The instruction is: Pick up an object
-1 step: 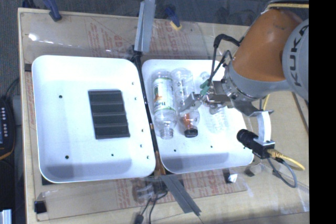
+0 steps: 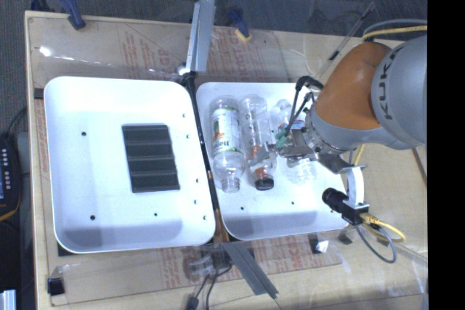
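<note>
Arm (image 2: 378, 94) reaches over the right bin (image 2: 240, 225) from the right. Gripper (image 2: 290, 145) sits low among 2 clear plastic bottles: 1 with a green-and-white label (image 2: 226, 145), 1 with a dark cap (image 2: 258, 145), lying side by side. Gripper state: cannot tell. Left bin (image 2: 80, 156) holds a dark ribbed block (image 2: 150, 157).

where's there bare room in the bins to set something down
Left bin: bare floor all around the dark ridged block, widest toward its near edge. Right bin: a bare strip along its near edge. Crowded where the two clear bottles lie beside the claw.
</note>
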Action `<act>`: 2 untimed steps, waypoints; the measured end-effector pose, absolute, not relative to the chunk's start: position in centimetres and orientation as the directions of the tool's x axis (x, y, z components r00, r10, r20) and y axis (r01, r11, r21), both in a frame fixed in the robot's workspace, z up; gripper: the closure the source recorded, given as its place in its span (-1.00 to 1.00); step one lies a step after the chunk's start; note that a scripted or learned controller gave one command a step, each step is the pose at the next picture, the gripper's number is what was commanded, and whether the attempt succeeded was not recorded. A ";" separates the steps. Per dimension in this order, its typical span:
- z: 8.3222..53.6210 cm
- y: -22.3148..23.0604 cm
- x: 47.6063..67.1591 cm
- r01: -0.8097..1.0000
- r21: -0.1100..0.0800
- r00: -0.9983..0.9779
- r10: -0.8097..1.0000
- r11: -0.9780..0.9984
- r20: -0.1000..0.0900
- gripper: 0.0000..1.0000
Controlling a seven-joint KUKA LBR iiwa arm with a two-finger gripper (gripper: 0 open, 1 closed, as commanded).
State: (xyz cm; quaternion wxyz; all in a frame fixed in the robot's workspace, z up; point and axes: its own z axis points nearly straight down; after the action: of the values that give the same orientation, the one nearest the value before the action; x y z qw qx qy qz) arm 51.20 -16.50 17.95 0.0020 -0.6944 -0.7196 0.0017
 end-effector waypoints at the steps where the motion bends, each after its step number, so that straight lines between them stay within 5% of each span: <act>1: 9.1 -18.9 52.5 0.977 -0.003 -0.213 0.977 0.213 0.002 -1.00; 2: 10.1 -19.1 52.4 0.977 -0.007 -0.215 0.977 0.215 0.001 1.00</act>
State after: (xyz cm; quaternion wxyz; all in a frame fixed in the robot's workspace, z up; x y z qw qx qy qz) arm 52.36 -19.09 10.07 0.0024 -0.6265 -0.7794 0.0024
